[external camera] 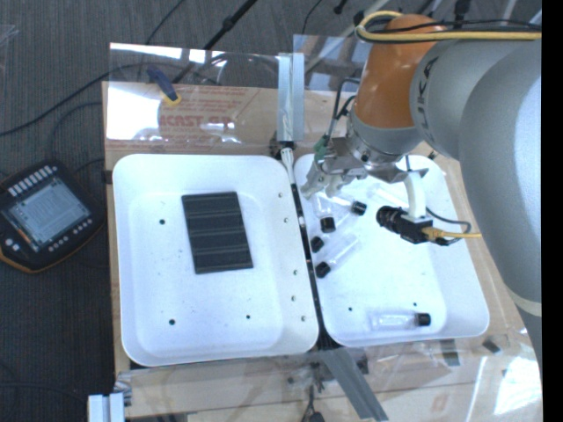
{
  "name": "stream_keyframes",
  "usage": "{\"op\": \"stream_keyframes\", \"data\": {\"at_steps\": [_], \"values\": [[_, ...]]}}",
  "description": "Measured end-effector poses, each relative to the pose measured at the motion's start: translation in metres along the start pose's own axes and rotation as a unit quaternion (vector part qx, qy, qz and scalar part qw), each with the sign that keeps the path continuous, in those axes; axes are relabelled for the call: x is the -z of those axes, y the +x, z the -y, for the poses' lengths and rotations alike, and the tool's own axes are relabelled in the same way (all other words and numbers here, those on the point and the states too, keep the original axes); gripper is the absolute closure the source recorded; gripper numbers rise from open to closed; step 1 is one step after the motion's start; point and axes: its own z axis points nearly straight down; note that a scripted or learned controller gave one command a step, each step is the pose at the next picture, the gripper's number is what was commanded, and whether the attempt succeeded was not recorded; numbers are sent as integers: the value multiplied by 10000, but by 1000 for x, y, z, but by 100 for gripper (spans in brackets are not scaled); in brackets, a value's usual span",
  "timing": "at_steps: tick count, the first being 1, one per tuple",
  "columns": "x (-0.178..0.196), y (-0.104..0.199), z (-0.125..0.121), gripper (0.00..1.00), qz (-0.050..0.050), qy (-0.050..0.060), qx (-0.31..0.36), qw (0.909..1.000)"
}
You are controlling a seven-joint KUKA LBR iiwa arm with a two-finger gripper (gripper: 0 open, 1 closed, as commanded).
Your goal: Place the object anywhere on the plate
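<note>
Smooth glossy white plastic bins (141, 323) hold a matt black ribbed plate (216, 231) and clear plastic vials (396, 320)

Some faint red letters are showing on the brown cardboard (207, 117) behind the left bin, under shiny clear plastic. They are too blurry to read. The little screen on the handheld controller (42, 215) is showing nothing readable either.
</note>
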Motion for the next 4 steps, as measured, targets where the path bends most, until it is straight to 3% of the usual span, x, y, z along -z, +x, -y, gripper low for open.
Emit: {"op": "stream_keyframes", "data": {"at_steps": [1, 2, 3, 4], "values": [[-18, 85, 21, 100, -5, 11, 76, 10000], [39, 179, 54, 100, -4, 1, 892, 9960], [-76, 243, 51, 100, -2, 23, 1100, 9939], [56, 246, 65, 100, -1, -4, 1898, 9818]]}}
